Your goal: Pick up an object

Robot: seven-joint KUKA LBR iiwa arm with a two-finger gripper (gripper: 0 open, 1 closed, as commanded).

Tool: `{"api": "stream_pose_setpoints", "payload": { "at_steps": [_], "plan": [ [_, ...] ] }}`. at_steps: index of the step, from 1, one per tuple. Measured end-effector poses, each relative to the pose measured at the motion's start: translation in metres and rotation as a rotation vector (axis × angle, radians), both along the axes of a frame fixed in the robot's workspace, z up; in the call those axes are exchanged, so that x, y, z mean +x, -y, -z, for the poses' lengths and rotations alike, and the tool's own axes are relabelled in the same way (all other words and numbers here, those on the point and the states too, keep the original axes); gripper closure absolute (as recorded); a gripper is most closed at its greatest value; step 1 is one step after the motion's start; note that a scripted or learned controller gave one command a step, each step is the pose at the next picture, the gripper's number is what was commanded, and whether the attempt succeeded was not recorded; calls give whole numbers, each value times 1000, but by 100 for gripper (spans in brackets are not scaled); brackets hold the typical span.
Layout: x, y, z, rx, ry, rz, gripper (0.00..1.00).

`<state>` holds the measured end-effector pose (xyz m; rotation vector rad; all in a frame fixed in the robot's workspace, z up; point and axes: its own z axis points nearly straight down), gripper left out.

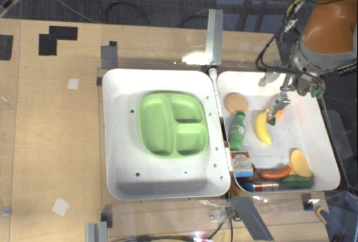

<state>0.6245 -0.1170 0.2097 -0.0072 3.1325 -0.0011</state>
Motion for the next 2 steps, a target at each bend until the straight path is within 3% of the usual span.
{"api": "stream_pose_setpoints", "payload": {
  "at_steps": [1, 2],
  "plan": [
    [-6, -8, 106, -4, 13, -118, 0],
    [27, 20, 110, -8, 23, -233, 0]
  ]
}}
